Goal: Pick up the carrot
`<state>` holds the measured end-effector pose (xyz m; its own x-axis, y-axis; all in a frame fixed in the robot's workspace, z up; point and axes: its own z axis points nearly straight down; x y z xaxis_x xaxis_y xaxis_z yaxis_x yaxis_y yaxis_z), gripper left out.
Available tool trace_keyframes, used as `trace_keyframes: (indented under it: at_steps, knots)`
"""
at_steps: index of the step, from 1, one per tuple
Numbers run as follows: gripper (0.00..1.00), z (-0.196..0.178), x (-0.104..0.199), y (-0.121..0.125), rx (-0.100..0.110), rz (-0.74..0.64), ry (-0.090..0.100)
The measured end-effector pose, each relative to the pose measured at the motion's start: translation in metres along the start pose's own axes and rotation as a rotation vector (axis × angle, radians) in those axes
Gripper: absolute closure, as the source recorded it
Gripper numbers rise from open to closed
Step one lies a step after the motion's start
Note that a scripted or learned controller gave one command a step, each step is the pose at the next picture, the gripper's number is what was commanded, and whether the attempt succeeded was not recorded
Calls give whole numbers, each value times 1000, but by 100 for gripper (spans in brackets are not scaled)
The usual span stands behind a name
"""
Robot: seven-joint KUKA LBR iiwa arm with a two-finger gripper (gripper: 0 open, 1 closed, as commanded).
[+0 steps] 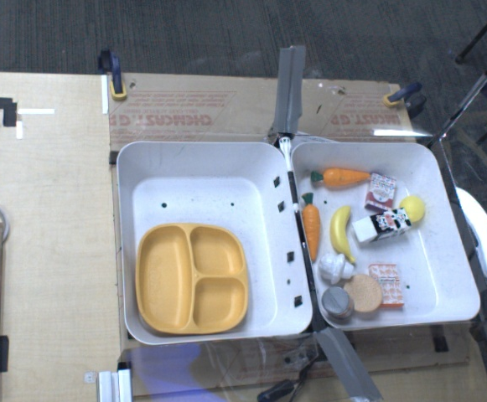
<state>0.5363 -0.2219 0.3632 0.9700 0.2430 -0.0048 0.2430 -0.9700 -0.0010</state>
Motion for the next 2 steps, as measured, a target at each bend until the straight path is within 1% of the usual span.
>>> trace_keyframes:
  at_steps: [1,2]
  knots:
    - [0,-77,-43,-11,0,-152,0]
    - [0,54,-57,-14,2,-150,-1]
